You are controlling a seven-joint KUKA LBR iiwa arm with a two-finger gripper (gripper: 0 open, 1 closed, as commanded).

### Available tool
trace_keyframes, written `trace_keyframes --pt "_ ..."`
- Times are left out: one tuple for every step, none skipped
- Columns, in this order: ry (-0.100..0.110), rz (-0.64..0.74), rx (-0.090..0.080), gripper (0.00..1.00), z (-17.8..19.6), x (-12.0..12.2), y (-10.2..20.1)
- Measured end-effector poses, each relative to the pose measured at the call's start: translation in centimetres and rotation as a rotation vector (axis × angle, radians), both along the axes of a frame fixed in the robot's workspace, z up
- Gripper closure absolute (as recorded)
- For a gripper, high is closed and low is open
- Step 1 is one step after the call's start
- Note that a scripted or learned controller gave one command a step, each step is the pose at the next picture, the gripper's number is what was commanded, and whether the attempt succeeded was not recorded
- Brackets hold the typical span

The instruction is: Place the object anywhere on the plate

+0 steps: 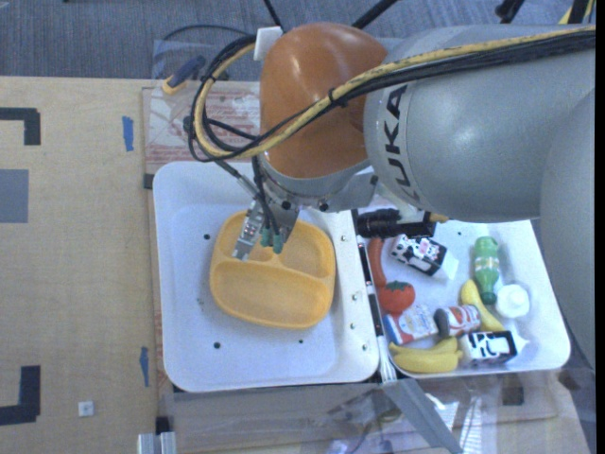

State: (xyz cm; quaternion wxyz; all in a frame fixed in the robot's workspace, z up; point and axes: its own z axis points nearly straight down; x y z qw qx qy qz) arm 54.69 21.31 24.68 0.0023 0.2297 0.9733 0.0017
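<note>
A yellow divided plate (284, 291) lies in the left white bin (180, 282). My gripper (261, 238) hangs over the plate's far left part, pointing down from under the orange wrist band. Its two fingers stand a little apart, open, and I see the plate's yellow between them with no object there. The loose objects lie in the right bin (553, 334): a red strawberry-like piece (398, 296), a banana (425, 357), a green bottle (485, 266) and a black-and-white item (419, 253).
The grey arm covers the far part of the right bin and the bins' shared wall. The right bin also holds a red-and-white bottle (433, 324), a white cap (513, 301) and a black-and-white box (491, 345). Wooden bench surface lies to the left.
</note>
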Motion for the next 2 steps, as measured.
trace_keyframes --pt "0.000 -0.001 0.000 0.00 0.0 0.0 0.0" --pt "-0.005 -0.003 0.003 1.00 1.1 0.2 0.0"
